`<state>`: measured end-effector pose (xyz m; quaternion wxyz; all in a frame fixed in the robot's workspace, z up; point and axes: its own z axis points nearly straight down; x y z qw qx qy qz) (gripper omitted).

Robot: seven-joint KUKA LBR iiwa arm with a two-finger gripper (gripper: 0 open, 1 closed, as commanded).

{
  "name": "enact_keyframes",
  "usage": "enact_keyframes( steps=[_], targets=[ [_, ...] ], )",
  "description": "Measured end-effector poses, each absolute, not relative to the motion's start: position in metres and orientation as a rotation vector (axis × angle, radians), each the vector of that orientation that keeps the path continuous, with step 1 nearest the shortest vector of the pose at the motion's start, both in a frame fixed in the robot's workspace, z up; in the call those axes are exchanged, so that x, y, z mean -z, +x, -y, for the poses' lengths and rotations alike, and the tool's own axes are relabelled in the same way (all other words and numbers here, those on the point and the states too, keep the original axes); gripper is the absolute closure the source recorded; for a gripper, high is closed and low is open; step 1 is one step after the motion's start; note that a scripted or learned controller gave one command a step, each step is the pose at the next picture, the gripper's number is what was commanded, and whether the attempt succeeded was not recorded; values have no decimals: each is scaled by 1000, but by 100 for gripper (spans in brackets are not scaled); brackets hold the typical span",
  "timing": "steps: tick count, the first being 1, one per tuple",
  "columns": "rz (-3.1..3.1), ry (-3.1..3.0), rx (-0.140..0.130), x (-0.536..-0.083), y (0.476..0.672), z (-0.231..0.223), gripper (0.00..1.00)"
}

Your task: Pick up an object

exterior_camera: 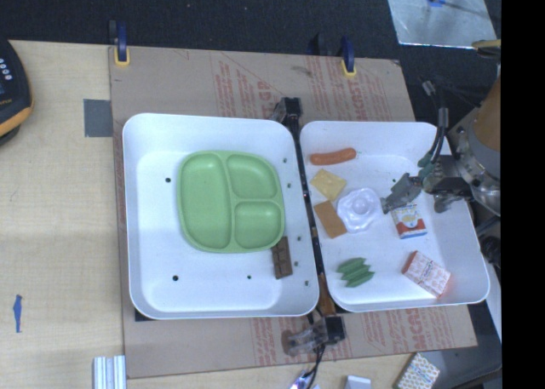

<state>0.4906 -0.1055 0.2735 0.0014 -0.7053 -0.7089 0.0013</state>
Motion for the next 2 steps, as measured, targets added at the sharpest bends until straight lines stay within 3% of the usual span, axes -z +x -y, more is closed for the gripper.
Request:
enact_keyframes(
  steps=[1, 2],
  targets=[
    [2231, -2208, -6, -205, 557, 71, 0],
    [2225, -2225, 0, -193, 623, 140, 0]
  ],
)
